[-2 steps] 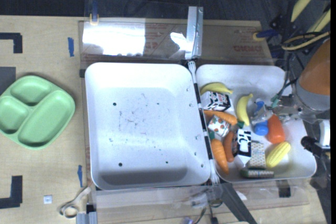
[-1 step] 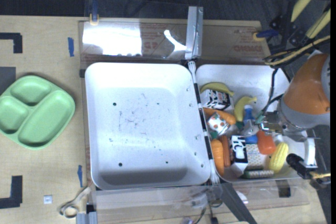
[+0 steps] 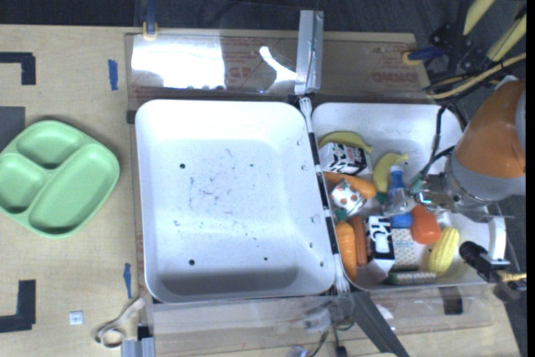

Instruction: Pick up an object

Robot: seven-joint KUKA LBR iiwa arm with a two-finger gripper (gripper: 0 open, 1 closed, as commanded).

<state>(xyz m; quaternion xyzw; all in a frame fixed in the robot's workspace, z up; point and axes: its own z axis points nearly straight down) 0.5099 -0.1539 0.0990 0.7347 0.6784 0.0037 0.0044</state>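
**Pick step: descent into right bin, nothing secured yet**

Nearest the camera, at 6 o'clock of the right shallow white bin [image 3: 368,114]: yellow ribbed corn cob toy [image 3: 443,251] at about 5, black-and-white printed box [image 3: 381,235] at 6, orange carrot-shaped toy [image 3: 346,242] at 7 against the dividing wall. All packed tight, touching or overlapping.

Just beyond those: round red-orange tomato toy [image 3: 425,228] touching the corn, with a small blue piece [image 3: 401,220] at its 9 o'clock.

Mid-bin: two-finger gripper [image 3: 407,198] low over the clutter, at 12 o'clock of the tomato toy, grey wrist and orange band trailing off toward 3. Claw state: cannot tell, tip lost in cables and toys. No object visibly lifted, so judged as approach or grasp attempt, not carry.

Likely target: tomato toy or blue piece, both just beside the tip. Not certain which.

At 9 o'clock of the gripper: white ball with red markings [image 3: 345,196], second orange carrot toy [image 3: 348,182] just past it.

Further back: small yellow banana toy [image 3: 386,169] at 11 o'clock of the gripper, black-and-white carton [image 3: 343,156], larger yellow banana toy [image 3: 343,138] at the bin's 10 o'clock.

Left shallow white bin [image 3: 167,121] alongside, not involved. Green divided plastic plate [image 3: 54,175] well apart on the bench at 9.

Next move calls for:
- a firm close on one item only, since neighbours press in from 6 and 9
- a straight vertical lift, clear of the rim
- a check that something actually comes up, round toy likely to roll out
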